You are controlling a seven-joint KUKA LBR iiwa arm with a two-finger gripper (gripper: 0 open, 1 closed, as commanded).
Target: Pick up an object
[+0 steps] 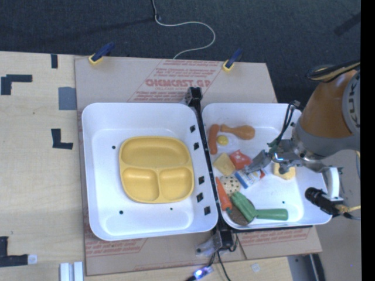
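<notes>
Cardboard sheet [176, 81] under both bins reads "CHEMCAST GP" in red. Right bin [258, 111] holds the toy clutter: green cucumber-like piece [263, 213] lies long axis left-right along the bin's near wall, orange drumstick [234, 133] also left-right near its far wall. Gripper [258, 165] sits low over the bin's middle; can't tell its opening or any hold. Left bin [96, 157] carries a yellow divided plate [157, 168]. Wooden bench [35, 174], dark carpet [70, 16] beyond.

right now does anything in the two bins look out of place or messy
Nothing looks spilled or damaged. The yellow divided tray lies flat in the left bin; the toy food is crowded along the right bin's left side, with the gripper above it.
</notes>
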